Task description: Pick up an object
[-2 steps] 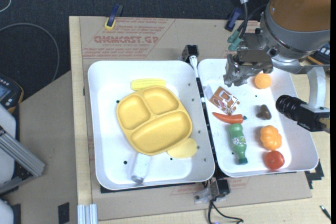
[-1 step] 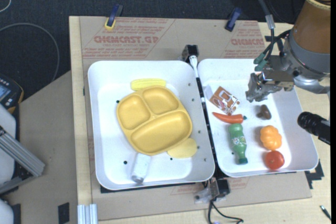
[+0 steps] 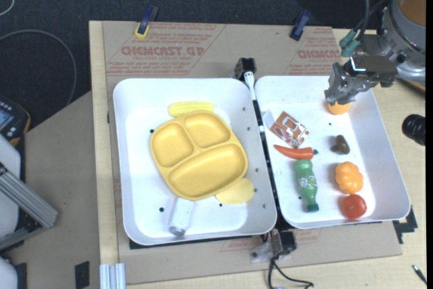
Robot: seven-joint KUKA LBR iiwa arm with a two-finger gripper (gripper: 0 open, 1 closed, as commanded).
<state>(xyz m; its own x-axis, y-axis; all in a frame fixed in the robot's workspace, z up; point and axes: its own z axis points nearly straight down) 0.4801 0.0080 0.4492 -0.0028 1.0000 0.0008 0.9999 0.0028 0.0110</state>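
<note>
Grey tool (image 3: 340, 93) sits at the far end of the right bin (image 3: 385, 145), directly over a small orange object (image 3: 337, 105); whether it grips that object cannot be made out. Nearest along this bin lies a red tomato (image 3: 353, 206), then a green bottle (image 3: 306, 184), an orange pumpkin (image 3: 348, 176), a red chilli (image 3: 293, 152), a brown lump (image 3: 339, 143) and a patterned packet (image 3: 289, 128).

I count two white bins (image 3: 128, 145), one yellow tray (image 3: 198, 156), one green bottle (image 3: 306, 184), one chili (image 3: 293, 152), one tomato (image 3: 353, 206), one small pumpkin (image 3: 348, 176).
</note>
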